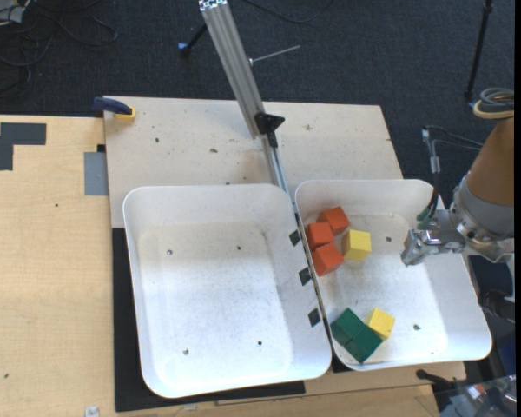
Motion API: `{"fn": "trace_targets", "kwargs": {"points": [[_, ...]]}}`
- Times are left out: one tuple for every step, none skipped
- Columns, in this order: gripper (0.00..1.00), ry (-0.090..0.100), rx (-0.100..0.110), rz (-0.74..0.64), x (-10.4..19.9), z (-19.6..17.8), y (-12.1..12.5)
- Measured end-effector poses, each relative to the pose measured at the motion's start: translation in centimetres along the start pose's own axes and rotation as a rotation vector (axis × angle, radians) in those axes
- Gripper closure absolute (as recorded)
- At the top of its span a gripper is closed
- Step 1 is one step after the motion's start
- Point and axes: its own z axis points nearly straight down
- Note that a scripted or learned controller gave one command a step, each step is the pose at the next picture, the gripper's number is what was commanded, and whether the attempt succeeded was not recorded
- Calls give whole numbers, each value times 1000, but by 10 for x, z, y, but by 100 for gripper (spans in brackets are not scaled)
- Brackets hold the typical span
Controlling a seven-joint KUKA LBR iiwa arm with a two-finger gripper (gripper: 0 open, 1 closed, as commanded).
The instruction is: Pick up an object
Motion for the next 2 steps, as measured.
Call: {"fn": "trace_targets", "kwargs": {"points": [[100,1,3,-2,62,0,7],[100,1,4,-2,124,4,5]]}}
